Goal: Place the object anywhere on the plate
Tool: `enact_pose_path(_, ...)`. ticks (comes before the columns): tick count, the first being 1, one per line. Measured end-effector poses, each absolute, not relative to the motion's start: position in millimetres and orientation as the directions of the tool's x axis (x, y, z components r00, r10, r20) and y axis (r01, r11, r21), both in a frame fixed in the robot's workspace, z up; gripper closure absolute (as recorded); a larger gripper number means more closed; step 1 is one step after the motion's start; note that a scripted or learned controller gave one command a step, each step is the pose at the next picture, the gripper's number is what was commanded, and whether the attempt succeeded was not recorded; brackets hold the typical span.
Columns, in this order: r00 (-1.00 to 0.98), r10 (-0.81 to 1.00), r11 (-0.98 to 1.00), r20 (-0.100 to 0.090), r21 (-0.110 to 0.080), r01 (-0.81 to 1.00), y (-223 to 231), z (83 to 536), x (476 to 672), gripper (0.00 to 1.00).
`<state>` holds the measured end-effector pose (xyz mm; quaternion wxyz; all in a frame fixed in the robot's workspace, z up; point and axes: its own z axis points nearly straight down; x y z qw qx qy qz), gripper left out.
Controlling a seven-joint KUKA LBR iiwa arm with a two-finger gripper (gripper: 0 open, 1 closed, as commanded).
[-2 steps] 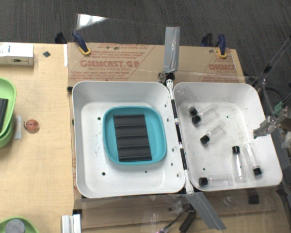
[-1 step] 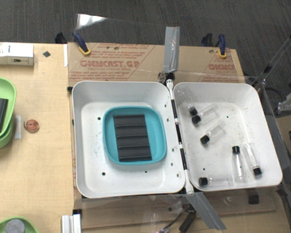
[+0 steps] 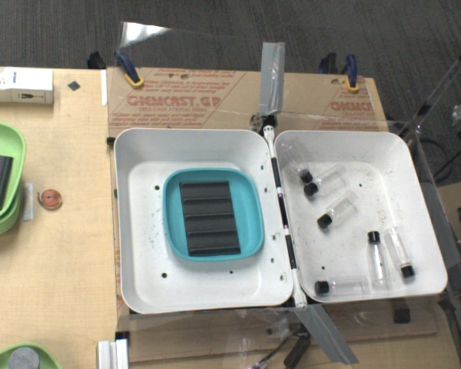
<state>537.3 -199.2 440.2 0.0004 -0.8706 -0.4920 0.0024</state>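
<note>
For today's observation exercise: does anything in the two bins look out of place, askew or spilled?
Nothing looks spilled or broken. The teal plate sits squarely in the left bin, already carrying a black ridged block. In the right bin the clear vials lie on their sides, scattered at different angles, none yet on the plate.

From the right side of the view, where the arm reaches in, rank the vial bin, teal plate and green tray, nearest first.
1. Right bin, on the right.
2. Teal plate, inside the left bin.
3. Green tray, far left edge.
</note>
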Motion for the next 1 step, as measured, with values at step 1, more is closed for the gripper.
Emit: enact_pose_path(1,0.5,0.866,-0.5,-0.004,-0.003,0.866,-200.7,434.8,630.5,0.0)
